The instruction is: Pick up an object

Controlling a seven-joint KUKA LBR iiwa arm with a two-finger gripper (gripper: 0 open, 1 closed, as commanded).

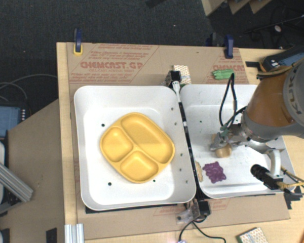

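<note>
A yellow plate [137, 146] with three compartments lies in the left bin [91, 110]. In the right bin [202, 110] a purple bunch of grapes [214, 171] lies near the front, and a small tan object [223, 151] sits just behind it. My gripper [220, 145] reaches in from the right and is down at the tan object, touching or right above it. The arm's orange band and grey wrist [271, 110] cover the right part of that bin.
A thin tan stick [198, 170] lies along the front left wall of the right bin. A black cable [227, 103] loops over that bin's back. A green item [222, 74] and clamps sit on the brown board behind the bins.
</note>
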